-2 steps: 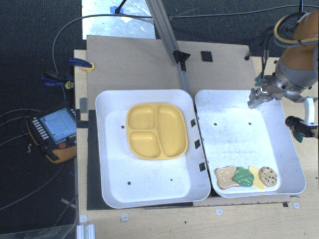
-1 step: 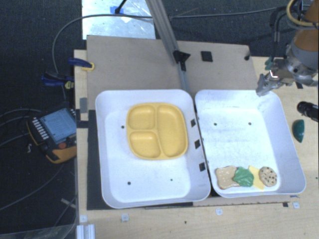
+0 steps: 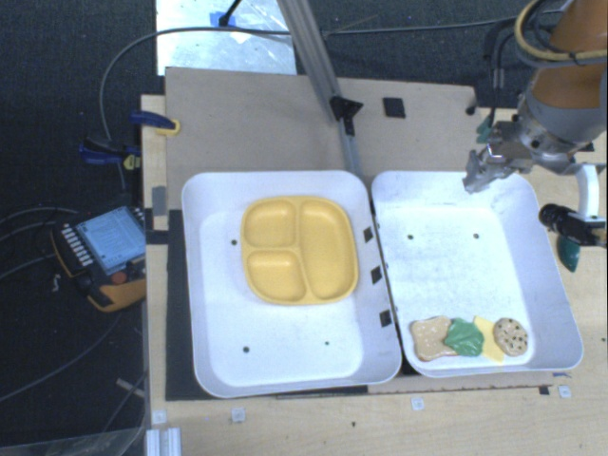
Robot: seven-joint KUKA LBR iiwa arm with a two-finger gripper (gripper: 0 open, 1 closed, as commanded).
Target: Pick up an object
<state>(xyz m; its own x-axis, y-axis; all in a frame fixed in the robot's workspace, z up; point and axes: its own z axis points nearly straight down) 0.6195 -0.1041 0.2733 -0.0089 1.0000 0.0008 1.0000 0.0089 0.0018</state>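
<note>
In the right bin (image 3: 446, 255), near its front edge, lie several small food-like pieces: a tan toast-shaped piece (image 3: 429, 337), a green leafy piece (image 3: 465, 336), a yellow piece (image 3: 488, 342) and a round chocolate-chip cookie (image 3: 511, 334). My gripper (image 3: 478, 176) hangs over the bin's far right corner, well away from those pieces, with nothing visible in it. The arm comes in from the upper right with its orange band above the wrist.
The left bin (image 3: 218, 340) holds a yellow three-compartment plate (image 3: 296, 249). A grey pole (image 3: 313, 46) slants over the cardboard backing behind the bins. Cables and a handheld pendant (image 3: 104, 250) lie off the bench to the left.
</note>
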